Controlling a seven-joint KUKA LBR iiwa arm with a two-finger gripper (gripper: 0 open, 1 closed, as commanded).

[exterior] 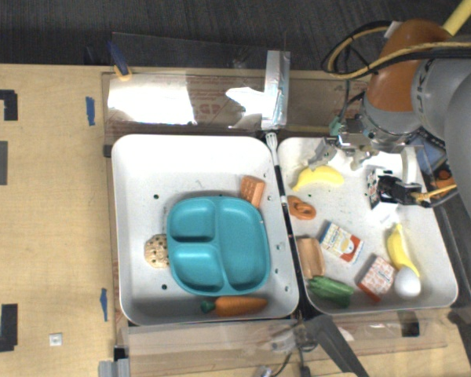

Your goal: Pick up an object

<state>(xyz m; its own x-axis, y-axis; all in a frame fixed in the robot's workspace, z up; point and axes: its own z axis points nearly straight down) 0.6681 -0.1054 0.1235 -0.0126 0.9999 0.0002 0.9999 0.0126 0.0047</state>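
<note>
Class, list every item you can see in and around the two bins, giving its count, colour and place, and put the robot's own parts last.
Sectioned plastic tray: 1, teal, middle of left bin.
Toy carrot: 1, orange, left bin's near edge.
Speckled cookie: 1, tan, left of tray.
Orange block: 1, above tray.
Toy bananas: 2, yellow, right bin: top, right side.
White egg: 1, right bin's near corner.
Small cartons: 2, right bin.
Green vegetable: 1, right bin's near edge.
Gripper: 1, metallic, above top banana.

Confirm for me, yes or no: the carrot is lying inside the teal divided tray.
No. The carrot lies on the left bin's floor, just outside the near edge of the teal divided tray.
</note>
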